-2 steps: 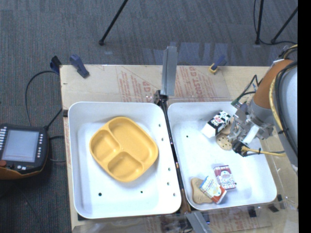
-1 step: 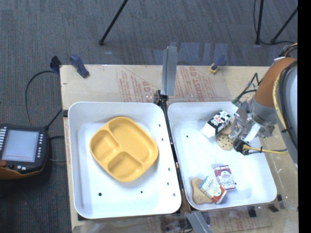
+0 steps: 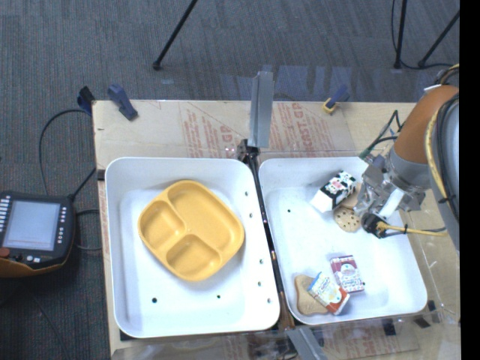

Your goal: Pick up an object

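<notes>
The arm (image 3: 420, 137) reaches in from the right, its gripper (image 3: 369, 210) low over the upper right part of the right bin (image 3: 300, 306). How far the gripper is open cannot be told, and nothing can be seen held in it.

Just left of the gripper lies a black-and-white carton (image 3: 335, 190), tilted, and below that a round tan cracker (image 3: 346, 218) sits close beside the gripper — whether they touch is unclear. Well apart, near the bin's front edge, lie a red-and-white carton (image 3: 348, 273), a small colourful packet (image 3: 328, 291) and a tan toast piece (image 3: 306, 295), the packet overlapping the toast.

The left bin (image 3: 127, 201) holds a yellow divided plate (image 3: 191, 229) — three compartments, lying flat.
</notes>
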Motion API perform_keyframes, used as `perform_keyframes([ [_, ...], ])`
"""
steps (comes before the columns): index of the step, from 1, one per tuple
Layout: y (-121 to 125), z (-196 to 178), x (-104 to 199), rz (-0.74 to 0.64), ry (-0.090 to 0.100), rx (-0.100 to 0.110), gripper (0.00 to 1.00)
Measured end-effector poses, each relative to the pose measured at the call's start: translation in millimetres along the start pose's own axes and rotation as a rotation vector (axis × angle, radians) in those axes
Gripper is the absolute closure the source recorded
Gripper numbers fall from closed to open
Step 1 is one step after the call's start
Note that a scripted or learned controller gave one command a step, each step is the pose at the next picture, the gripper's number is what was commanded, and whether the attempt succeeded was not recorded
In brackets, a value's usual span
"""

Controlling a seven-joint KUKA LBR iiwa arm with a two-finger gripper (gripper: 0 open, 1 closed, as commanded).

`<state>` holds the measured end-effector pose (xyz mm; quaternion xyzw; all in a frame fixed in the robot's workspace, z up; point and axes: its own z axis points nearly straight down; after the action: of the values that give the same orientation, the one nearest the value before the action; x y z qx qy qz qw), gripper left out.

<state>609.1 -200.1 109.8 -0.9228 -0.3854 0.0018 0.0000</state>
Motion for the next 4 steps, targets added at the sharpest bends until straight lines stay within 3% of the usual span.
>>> perform_keyframes([
  [1,8.4,16.8,30.2,0.244,0.005,-0.007,1.00],
  [2,15.8,17.0,3.4,0.581,0.011,-0.003,1.00],
  [3,-15.1,17.2,45.4,0.568,0.009,-0.004,1.00],
  [4,-77.1,-82.2,123.2,0.581,0.013,0.000,1.00],
])
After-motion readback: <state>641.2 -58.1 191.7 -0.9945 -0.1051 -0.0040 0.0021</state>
